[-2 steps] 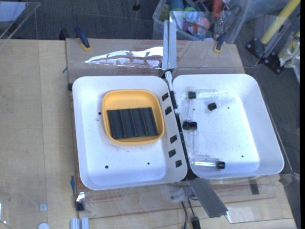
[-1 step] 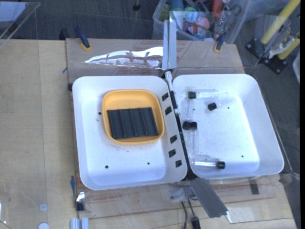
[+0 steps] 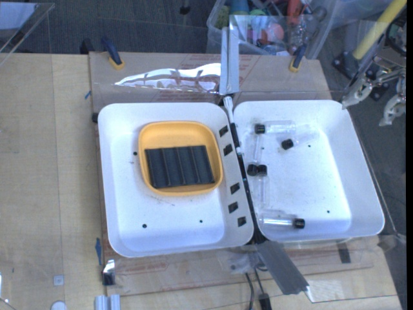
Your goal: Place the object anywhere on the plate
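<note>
A yellow plate (image 3: 149,136) with rounded corners lies in the left bin (image 3: 122,205). On it rests a flat black ridged object (image 3: 178,166), covering most of the plate's floor and lying free. My gripper (image 3: 372,105) hangs beyond the far right corner of the right bin (image 3: 329,173), well away from the plate. Its two pale fingers (image 3: 352,96) stand apart, open, with nothing between them.
Several clear tubes with black caps lie in the right bin, one by the near wall (image 3: 284,222) and others near the divider (image 3: 257,170). A clear box of coloured items (image 3: 277,8) stands behind the bins. A yellow pole (image 3: 381,18) leans at top right.
</note>
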You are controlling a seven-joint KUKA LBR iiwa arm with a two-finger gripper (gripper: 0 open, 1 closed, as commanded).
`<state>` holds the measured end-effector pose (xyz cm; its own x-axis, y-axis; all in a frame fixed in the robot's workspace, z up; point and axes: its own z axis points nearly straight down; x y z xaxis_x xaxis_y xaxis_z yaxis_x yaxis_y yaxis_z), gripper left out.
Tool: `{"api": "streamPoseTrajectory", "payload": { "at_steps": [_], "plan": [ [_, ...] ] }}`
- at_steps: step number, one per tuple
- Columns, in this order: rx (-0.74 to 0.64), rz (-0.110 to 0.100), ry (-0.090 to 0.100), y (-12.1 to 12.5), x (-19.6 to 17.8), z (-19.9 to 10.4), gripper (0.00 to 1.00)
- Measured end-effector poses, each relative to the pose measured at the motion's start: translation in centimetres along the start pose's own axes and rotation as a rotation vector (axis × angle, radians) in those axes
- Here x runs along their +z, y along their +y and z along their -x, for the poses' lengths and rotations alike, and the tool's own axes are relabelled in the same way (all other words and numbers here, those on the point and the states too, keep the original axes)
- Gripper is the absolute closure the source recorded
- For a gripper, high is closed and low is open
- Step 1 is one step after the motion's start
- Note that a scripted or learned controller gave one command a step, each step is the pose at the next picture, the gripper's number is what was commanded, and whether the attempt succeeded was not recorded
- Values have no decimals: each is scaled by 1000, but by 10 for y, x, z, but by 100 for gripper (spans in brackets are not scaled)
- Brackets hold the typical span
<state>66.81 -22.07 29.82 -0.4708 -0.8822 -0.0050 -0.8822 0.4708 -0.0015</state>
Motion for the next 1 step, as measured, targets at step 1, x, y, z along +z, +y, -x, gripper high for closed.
{"api": "streamPoseTrajectory", "payload": {
  "at_steps": [1],
  "plan": [
    [-173, -5, -2, -1, -88, 0, 0]
  ]
}}
